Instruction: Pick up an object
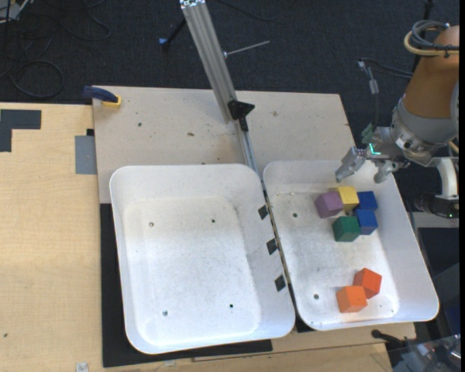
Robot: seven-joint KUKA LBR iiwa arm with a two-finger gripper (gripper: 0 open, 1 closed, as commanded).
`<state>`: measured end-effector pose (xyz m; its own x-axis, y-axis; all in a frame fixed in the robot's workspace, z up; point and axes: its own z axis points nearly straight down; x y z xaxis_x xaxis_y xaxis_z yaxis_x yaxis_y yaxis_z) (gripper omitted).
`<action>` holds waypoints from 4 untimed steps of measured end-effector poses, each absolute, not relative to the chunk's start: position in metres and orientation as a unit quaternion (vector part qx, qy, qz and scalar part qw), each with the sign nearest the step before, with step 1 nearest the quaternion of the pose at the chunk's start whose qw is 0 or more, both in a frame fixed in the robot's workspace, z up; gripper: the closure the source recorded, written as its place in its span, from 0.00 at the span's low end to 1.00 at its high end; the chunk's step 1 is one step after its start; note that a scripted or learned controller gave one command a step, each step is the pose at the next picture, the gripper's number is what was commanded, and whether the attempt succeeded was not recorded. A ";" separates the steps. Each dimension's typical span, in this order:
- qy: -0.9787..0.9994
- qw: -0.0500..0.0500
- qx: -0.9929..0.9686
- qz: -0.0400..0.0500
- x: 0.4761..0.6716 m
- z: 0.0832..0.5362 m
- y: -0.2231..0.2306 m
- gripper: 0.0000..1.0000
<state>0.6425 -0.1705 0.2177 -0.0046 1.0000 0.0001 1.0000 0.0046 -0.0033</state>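
no readable text, labels, brands or numbers on any surface, bins and blocks unmarked

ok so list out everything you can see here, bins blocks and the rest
bins: 2, white, side by side on the bench; left bin, right bin
purple block: 1, purple, upper part of right bin
yellow block: 1, yellow, touching the purple one's right side
blue blocks: 2, blue, right of the yellow, one below the other
green block: 1, dark green, below the purple and yellow
orange blocks: 2, orange, lower right of right bin, side by side
clips: 3, black, along the seam between bins
metal rail: 1, silver, slanting over the bench's far side
clamp: 1, blue and yellow, bench's far left corner
arm: 1, grey with orange band, right
gripper: 1, above right bin's far edge
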 end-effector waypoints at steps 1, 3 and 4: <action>-0.708 0.004 -0.707 0.003 0.645 0.154 -0.172 0.00; -0.707 -0.008 -0.707 -0.004 0.644 0.118 -0.172 0.00; -0.710 -0.001 -0.704 -0.010 0.646 0.127 -0.161 1.00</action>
